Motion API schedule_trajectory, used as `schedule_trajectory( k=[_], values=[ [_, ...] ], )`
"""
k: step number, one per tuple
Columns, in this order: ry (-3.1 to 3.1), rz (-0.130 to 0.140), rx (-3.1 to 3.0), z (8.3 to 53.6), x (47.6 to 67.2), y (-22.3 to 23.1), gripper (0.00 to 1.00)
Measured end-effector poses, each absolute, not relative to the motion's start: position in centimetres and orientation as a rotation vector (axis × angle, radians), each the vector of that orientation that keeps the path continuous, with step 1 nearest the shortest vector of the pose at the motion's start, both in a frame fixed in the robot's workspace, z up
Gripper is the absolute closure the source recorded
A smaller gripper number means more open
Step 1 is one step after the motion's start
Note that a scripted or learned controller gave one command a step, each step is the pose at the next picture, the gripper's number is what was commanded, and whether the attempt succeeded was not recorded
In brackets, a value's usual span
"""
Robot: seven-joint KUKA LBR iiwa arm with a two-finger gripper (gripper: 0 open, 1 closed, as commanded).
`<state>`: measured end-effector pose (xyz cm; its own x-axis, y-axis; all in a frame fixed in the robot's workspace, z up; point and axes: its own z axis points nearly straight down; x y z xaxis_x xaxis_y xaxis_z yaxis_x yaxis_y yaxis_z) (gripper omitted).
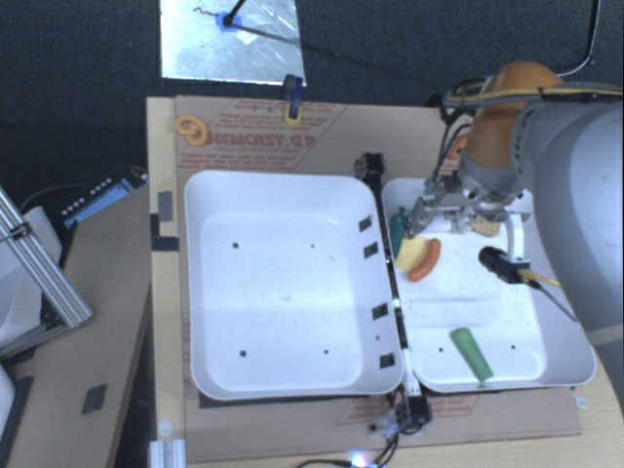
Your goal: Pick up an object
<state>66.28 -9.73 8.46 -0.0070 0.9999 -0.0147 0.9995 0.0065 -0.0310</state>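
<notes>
Objects lie in the right bin (pixel 561 364): a yellow piece (pixel 413 253) touching an orange-red piece (pixel 426 260), a green stick (pixel 471 353) nearer you. The gripper (pixel 425 215) hangs above the yellow piece; you cannot tell its finger state.

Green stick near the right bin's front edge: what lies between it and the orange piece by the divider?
Bare white bin floor separates the green stick from the orange piece, seen in the camera view.
</notes>
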Motion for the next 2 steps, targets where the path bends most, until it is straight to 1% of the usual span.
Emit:
schedule_trajectory(
  k=[1, 2],
  values=[
    [-2.226, -0.01, -2.228, 23.0, 59.5, -10.1, 0.0],
    [-2.21, 0.011, -2.227, 8.9, 58.8, -20.1, 0.0]
  ],
)
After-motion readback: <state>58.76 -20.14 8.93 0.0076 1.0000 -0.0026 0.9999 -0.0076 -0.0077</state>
